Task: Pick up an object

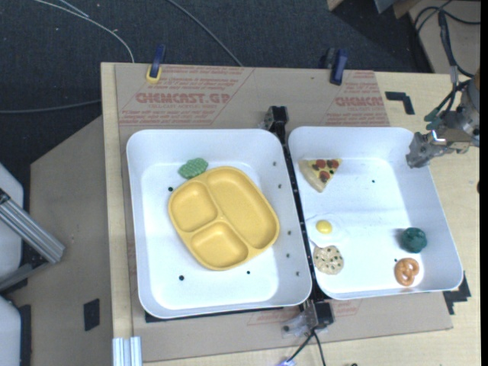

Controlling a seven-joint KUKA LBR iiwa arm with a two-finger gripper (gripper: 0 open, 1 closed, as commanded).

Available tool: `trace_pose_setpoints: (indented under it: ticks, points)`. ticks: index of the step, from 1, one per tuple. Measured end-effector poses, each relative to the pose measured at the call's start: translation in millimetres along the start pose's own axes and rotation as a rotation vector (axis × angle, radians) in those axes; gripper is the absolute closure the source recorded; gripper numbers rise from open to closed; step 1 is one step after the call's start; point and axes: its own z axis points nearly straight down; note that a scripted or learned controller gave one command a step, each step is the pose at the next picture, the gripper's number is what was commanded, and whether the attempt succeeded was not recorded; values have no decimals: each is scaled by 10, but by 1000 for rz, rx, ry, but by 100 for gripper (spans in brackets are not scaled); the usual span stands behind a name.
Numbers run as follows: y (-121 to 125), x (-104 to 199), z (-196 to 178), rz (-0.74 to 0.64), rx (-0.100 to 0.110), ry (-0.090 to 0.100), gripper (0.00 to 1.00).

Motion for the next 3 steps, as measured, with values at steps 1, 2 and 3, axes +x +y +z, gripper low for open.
trace_pose_setpoints:
  ticks: [1, 2, 3]
  points:
    - [61, 499, 139, -2, 7, 4, 100]
    - [244, 1064, 106, -4, 2, 2, 100]
    - [376, 1654, 83, -4, 2, 2, 100]
